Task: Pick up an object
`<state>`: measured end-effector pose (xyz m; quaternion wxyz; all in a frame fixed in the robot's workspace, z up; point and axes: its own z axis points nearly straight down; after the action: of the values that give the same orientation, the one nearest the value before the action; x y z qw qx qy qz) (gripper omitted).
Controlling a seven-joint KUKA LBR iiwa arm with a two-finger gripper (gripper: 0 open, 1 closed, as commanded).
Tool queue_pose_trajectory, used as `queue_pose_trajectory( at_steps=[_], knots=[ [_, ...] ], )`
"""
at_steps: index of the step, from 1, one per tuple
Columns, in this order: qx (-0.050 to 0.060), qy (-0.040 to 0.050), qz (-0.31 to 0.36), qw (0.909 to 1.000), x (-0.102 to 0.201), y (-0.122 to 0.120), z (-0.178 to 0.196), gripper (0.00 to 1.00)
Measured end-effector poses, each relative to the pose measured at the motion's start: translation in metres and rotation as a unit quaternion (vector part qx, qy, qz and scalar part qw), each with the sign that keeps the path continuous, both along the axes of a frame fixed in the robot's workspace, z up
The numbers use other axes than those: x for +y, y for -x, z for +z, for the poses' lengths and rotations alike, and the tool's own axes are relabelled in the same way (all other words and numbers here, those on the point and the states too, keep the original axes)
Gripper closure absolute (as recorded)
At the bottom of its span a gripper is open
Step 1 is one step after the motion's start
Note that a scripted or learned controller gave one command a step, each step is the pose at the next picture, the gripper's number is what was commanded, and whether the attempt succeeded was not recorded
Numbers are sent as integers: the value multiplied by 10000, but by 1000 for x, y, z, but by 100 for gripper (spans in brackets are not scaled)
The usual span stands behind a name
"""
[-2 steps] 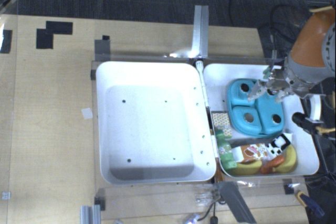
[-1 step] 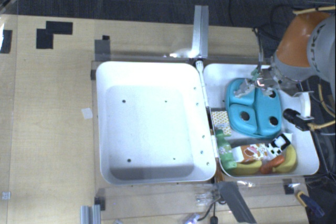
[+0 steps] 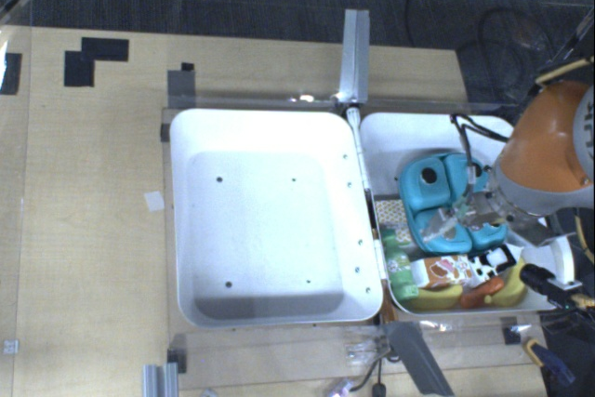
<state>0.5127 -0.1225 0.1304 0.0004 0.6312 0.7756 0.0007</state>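
While the grey arm with its orange band (image 3: 544, 153) reaches in over the right-hand shallow white bin (image 3: 390, 139), its hand (image 3: 472, 217) sits low among the clutter there, and whether it is open or closed cannot be told. A teal plastic object with a dark round hole on top (image 3: 432, 181) lies just beside the hand, on the side toward the bin's dividing wall, and looks to be touching it. Further from the arm's orange band, along the near wall of that bin, lie a green-and-white printed packet (image 3: 437, 274), a yellow banana-shaped toy (image 3: 446, 297) and a small black-and-white patterned piece (image 3: 491, 267), packed close together. Across the divider from the teal object stands the left-hand shallow white bin (image 3: 260, 214), both bins resting on the pale wooden worktop (image 3: 84, 228).
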Motion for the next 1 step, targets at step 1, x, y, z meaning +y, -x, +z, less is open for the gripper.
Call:
queue_pose_trajectory(
  at_steps=[1],
  knots=[
    [-1,-3,6,10000,0,-1,9,100]
  ],
)
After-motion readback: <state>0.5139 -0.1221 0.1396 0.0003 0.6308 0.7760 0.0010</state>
